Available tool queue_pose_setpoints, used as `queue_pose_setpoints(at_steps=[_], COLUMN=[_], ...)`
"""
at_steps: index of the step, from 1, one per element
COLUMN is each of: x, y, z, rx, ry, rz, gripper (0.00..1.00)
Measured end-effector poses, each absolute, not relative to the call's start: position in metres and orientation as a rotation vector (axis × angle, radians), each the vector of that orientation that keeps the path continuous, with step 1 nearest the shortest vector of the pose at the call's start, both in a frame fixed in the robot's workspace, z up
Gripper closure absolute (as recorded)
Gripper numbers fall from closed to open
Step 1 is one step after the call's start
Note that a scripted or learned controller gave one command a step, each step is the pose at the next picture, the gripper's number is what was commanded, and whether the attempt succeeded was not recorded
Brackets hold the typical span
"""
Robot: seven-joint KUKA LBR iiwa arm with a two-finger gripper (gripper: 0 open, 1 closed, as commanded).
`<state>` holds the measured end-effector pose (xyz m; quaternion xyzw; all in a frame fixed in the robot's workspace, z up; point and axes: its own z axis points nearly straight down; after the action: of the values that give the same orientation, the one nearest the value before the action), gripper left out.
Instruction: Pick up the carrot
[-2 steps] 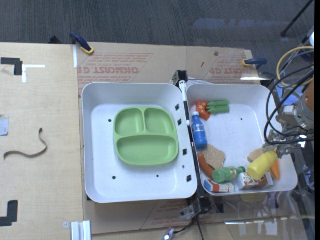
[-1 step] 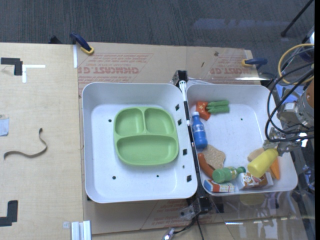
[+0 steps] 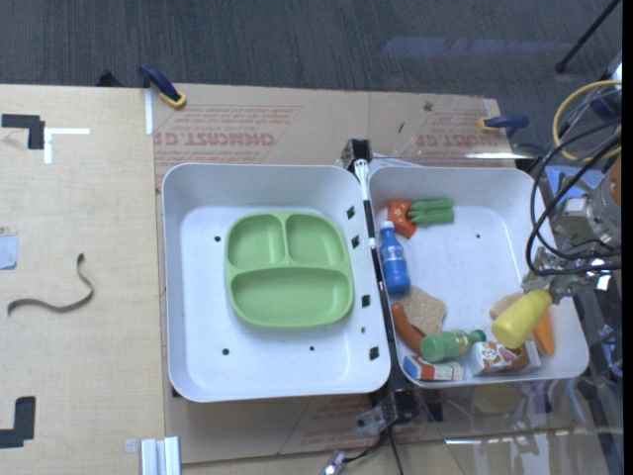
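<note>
The carrot (image 3: 545, 337) lay in the near right corner of the right bin (image 3: 465, 255), touching a yellow bottle (image 3: 521, 317). A little farther back, the gripper (image 3: 559, 283) hung over that bin's right wall. I could not tell if it was open or closed.

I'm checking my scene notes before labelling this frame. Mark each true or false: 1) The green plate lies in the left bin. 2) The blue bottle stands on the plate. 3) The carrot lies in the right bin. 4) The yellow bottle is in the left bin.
1) True: the green plate lies in the left bin.
2) False: the blue bottle is in the right bin, by its left wall.
3) True: the carrot lies near its top left corner.
4) False: the yellow bottle is in the right bin, by its right side.
</note>
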<state>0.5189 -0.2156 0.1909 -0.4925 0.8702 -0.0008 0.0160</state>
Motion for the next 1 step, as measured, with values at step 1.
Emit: queue_pose_setpoints(at_steps=[1], x=[0.5212], y=[-0.2144], z=[0.1999], rx=[-1.523], ry=[2.704], rz=[-0.002], gripper=[1.00])
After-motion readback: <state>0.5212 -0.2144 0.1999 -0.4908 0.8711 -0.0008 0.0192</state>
